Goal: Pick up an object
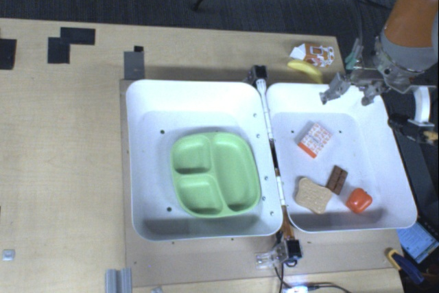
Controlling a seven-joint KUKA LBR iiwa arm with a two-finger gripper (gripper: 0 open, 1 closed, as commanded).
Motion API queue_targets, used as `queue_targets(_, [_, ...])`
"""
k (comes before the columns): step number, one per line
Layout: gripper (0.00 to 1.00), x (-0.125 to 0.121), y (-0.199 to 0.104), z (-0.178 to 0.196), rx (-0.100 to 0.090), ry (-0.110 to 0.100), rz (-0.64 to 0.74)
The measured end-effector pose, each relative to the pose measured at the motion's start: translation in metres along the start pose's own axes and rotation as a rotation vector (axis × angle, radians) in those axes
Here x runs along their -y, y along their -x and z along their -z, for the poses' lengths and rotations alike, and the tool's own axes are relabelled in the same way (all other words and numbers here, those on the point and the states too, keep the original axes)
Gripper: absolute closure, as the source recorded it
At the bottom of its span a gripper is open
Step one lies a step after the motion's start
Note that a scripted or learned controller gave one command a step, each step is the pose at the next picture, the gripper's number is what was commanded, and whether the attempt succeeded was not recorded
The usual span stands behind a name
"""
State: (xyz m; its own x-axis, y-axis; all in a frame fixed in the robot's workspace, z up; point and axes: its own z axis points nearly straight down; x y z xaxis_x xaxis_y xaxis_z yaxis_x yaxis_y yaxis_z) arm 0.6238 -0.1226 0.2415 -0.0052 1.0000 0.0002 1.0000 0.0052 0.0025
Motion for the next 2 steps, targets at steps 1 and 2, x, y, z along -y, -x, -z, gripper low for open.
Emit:
queue_targets(1, [0.0, 0.036, -0.014, -0.104, -0.001, -0.004, -0.002])
queue_targets(2, [0.0, 0.055, -0.027, -0.155, 0.001, 0.003, -0.004])
